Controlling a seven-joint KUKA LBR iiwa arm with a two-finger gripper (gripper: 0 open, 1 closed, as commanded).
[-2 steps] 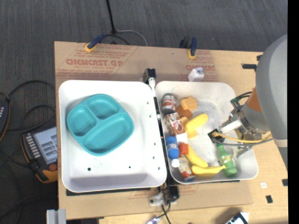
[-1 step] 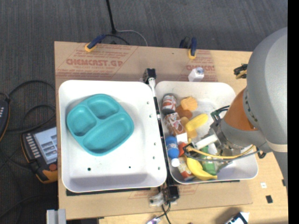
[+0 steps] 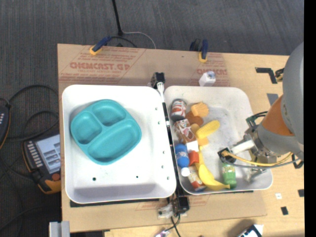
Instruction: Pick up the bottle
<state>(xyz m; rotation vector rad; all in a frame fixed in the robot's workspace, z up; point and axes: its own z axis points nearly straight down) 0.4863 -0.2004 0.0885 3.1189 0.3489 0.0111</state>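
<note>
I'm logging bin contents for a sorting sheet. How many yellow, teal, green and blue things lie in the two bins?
Yellow: 2, the banana and a yellow piece
Teal: 1, the divided plate
Green: 1, a green container
Blue: 1, a blue item
Total: 5

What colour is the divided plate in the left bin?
The divided plate is plain teal, shown in the camera view.

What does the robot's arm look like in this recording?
The arm is thick, rounded and smooth pale grey, with a bright orange band just above a darker grey metallic wrist. No markings are legible on it.
</note>
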